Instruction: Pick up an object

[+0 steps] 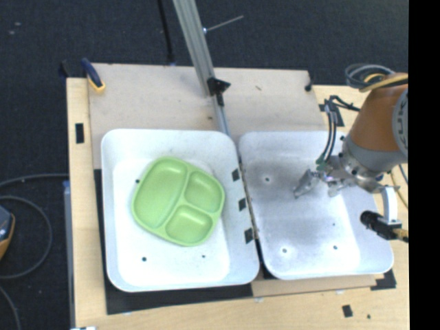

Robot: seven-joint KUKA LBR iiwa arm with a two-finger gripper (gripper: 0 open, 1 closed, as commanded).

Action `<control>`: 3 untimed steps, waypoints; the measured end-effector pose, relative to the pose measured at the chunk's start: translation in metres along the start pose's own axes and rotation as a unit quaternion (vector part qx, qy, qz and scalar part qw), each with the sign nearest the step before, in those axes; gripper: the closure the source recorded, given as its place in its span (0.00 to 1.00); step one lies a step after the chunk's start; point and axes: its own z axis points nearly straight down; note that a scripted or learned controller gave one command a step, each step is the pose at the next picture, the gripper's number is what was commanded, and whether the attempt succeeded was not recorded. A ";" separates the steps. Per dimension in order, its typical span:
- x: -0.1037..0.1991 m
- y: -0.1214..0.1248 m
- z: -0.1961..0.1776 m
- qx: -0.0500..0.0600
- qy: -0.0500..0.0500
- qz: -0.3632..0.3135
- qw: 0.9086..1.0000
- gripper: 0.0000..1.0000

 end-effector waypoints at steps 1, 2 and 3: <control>0.000 0.002 0.050 -0.004 -0.001 0.000 1.000 0.00; 0.002 0.004 0.040 -0.004 0.000 -0.001 1.000 1.00; -0.007 -0.001 -0.009 -0.005 -0.002 0.002 1.000 1.00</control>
